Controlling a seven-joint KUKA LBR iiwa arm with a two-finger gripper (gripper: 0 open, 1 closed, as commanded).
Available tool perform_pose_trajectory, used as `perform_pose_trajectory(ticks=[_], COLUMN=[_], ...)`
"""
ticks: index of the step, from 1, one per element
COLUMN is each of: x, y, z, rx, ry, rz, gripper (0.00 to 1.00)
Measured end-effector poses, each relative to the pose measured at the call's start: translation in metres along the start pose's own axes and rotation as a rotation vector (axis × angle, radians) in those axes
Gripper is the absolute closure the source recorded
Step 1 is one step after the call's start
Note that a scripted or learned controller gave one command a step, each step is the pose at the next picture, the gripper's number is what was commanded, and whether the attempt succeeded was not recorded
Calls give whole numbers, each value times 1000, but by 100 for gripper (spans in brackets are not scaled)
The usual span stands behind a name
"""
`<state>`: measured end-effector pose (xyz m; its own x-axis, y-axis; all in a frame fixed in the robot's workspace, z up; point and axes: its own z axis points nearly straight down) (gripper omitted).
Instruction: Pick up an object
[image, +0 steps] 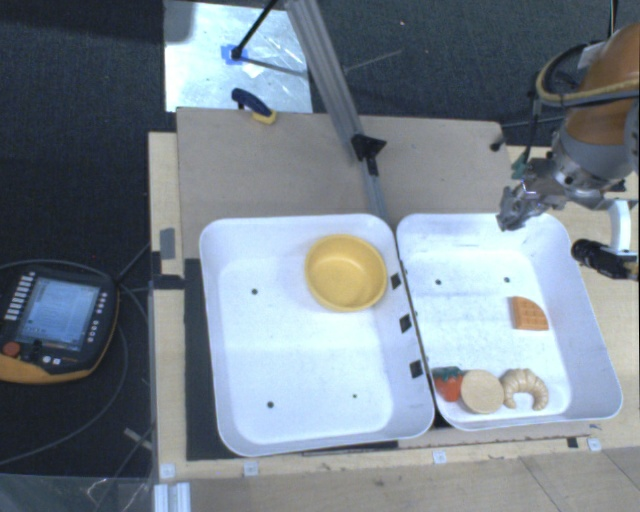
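Note:
My gripper (514, 216) hangs over the far edge of the right bin (470, 240), well above the bin floor, with nothing visibly held. In that bin an orange cracker-like wedge (527, 313) lies near the right wall. Along the bin's near edge sit a red tomato-like piece (447, 383), a round tan disc (481, 391) and a pale croissant (526, 387), close together. A yellow bowl (346, 272) rests upright at the far right of the left bin (250, 400).
A teach pendant (52, 322) lies on the floor at the left. A metal pole (335, 85) slants across the cardboard behind the bins. Black clips (403, 322) sit on the seam between the bins.

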<state>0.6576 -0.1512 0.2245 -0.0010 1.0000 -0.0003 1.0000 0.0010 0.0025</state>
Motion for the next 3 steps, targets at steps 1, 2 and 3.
perform_pose_trajectory(ticks=[1,2,3], x=[46,109,159], y=[-1,-2,11], z=[-9,-12,-7], rx=[0,1,2], ry=[1,2,2], rz=[-3,-5,-4], gripper=[100,100,100])
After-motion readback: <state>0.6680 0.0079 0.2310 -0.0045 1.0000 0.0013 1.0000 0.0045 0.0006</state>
